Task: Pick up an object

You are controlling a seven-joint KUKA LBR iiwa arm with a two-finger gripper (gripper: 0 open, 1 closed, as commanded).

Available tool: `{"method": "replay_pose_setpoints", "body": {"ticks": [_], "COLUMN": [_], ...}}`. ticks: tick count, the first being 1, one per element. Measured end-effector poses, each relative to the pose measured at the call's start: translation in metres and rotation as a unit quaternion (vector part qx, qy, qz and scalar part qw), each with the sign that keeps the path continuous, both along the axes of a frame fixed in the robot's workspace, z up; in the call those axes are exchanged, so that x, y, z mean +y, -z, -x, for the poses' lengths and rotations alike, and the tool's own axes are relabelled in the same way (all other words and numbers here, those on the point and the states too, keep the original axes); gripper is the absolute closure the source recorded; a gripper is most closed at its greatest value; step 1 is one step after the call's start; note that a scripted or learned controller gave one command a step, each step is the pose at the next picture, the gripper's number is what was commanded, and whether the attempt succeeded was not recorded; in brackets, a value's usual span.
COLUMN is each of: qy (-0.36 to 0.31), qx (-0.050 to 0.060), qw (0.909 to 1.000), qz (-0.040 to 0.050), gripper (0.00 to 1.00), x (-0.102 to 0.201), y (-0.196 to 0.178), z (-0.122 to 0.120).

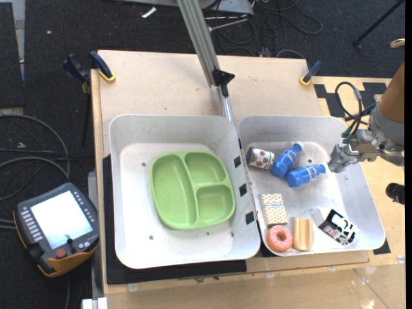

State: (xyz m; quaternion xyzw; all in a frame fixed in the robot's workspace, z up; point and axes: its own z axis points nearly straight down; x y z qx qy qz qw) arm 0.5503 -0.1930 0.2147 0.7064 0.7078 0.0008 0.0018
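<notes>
Currently my two-finger gripper [337, 159] hangs over the right edge of the right shallow white bin [364, 192], just beside the cap end of a blue plastic bottle [304, 174] that lies on its side. Whether my fingers are spread or closed cannot be determined; nothing is visible between them.

Right bin contents:
- A second blue plastic bottle [285, 161] lies toward the far edge, touching the first bottle.
- A red-and-white patterned cup [260, 158] lies on its side near the far-left corner, against the second bottle.
- A small patterned cardboard box [273, 208] sits along the left edge.
- A pink frosted toy doughnut [279, 238] rests at the near-left corner.
- A tan bread-shaped toy [302, 233] lies just beside the doughnut.
- A small black-and-white object [337, 227] lies near the near-right corner.

Left shallow white bin [129, 172]: a green plastic divided plate [192, 190] with three compartments sits at its centre.
</notes>
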Motion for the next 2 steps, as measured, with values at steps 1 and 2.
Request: {"method": "replay_pose_setpoints", "body": {"ticks": [1, 2], "qy": [-0.003, -0.003], "qx": [0.001, 0.0], "qw": [1.0, 1.0], "qz": [-0.0011, -0.0014], "gripper": [1.0, 1.0], "x": [0.047, 0.1], "y": [-0.006, -0.019], "z": [-0.024, -0.036]}}
